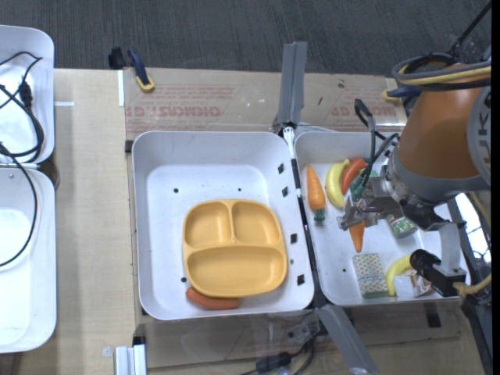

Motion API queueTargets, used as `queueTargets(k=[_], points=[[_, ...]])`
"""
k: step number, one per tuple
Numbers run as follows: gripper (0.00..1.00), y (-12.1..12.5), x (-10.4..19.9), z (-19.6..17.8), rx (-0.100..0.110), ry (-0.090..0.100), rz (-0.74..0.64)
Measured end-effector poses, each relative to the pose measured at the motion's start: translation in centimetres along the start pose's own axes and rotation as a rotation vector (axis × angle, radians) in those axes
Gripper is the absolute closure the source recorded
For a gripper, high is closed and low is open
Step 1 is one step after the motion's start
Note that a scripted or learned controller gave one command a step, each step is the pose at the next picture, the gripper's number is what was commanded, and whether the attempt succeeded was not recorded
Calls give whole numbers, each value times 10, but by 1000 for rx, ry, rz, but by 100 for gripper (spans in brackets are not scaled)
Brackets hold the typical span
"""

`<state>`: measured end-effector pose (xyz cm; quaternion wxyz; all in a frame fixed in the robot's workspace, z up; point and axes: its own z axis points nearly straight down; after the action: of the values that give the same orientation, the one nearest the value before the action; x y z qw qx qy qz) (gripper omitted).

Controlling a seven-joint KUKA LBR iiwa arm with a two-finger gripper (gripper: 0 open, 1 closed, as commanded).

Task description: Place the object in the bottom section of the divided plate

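Camera view: gripper [353, 219] in the right bin [336, 287], fingers closed on a carrot [357, 236] hanging upright, tip down; divided plate [234, 248] sits left of centre.

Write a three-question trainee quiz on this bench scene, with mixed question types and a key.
1. True or false: the divided plate lies in the right bin.
2. What lies against the plate's near edge? A) a red sausage-like item B) a banana C) a sponge
3. Fill in: the gripper hovers over the ___ bin, near a small carrot.

Key: 1 false, it lies in the left bin; 2 A; 3 right.
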<state>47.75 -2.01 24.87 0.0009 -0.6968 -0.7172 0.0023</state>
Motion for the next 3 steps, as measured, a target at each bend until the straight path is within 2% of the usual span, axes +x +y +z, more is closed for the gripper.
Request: queueTargets(k=[1,2,3], points=[[100,1,60,59,1,0,-84],[100,3,100,112,-3,0,74],[100,2,135,156,7,3,184]])
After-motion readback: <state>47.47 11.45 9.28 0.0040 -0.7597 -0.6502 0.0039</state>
